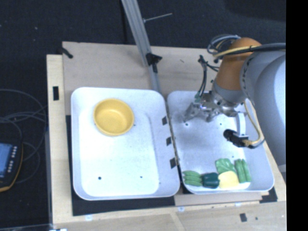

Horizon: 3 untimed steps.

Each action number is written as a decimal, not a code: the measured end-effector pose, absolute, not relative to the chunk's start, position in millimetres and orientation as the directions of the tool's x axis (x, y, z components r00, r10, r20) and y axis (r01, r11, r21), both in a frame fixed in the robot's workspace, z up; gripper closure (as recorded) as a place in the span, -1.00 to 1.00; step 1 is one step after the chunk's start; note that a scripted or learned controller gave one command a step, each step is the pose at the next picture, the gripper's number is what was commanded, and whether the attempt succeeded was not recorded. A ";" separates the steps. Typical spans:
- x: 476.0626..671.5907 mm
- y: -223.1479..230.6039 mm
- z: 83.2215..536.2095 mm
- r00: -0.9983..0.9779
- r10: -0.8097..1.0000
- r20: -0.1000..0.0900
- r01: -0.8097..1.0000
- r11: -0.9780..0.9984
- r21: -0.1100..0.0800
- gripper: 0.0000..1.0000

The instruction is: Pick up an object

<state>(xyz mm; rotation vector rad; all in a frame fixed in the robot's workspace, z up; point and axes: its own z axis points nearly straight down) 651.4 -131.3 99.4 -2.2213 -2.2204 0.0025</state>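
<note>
Gripper (199, 110), fingers spread apart and holding nothing, hangs well above the green toy vegetables (232, 170) clustered lengthwise along the right bin (192, 143)'s near wall.

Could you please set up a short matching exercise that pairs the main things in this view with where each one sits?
Things:
1. bowl
2. green and yellow pile
3. pincer
4. pole

Places:
A. near corner of the right bin
B. over the far part of the right bin
C. far part of the left bin
D. slanting across the bench beyond the bins

Pairs: 1-C, 2-A, 3-B, 4-D
</note>
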 end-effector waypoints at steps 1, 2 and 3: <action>652.4 -131.8 111.7 0.001 1.000 0.000 1.000 -0.001 0.002 1.00; 659.7 -129.0 157.4 0.000 1.000 0.000 1.000 0.000 0.005 1.00; 660.7 -129.8 210.7 0.000 1.000 -0.001 1.000 0.000 0.005 1.00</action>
